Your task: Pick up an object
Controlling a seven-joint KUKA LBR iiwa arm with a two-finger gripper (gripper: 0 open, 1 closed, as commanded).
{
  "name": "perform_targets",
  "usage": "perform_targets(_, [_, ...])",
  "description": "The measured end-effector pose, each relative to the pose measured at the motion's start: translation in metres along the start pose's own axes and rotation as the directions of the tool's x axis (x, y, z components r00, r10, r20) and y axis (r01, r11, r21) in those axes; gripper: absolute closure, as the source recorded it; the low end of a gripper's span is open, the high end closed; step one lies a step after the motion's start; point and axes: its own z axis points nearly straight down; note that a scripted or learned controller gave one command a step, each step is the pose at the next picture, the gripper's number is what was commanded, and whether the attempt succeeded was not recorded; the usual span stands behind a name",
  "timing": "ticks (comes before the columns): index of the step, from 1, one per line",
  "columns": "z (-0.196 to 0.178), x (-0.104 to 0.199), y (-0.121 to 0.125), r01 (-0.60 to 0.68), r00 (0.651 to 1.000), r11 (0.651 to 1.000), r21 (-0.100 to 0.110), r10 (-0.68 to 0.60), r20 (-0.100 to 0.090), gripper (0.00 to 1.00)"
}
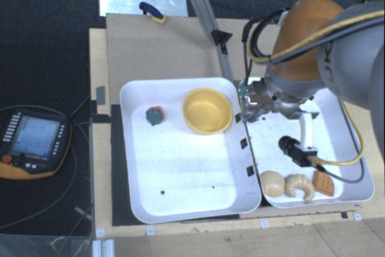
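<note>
Nearest the viewer, three food-like items are found lined up against the front wall of the right bin [361,192]: a pale rounded roll [272,183], a croissant [300,186] and an orange cracker [323,183], touching or nearly touching one another, a bunching judged consistent with loose pieces having settled against the wall. The croissant, judged the likeliest item for picking, is seen with its long axis running roughly left to right along that wall, its curved ends turned toward the front edge. Just behind these items a black fitting [296,150] with a yellow cable is noted over the bin floor. Farther back, the gripper [251,102] is positioned above the divide between the two bins, well apart from the food items; whether it is spread or closed cannot be told, and nothing is seen held. In the left bin [180,201], a yellow bowl [207,111] stands upright and a small green-and-red object [155,115] lies to its left.
</note>
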Motion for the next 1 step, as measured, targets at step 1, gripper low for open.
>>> perform_targets(1, [0.0062, 0.0402, -0.0150, -0.002, 1.000, 1.000, 0.001, 0.002, 0.001, 1.00])
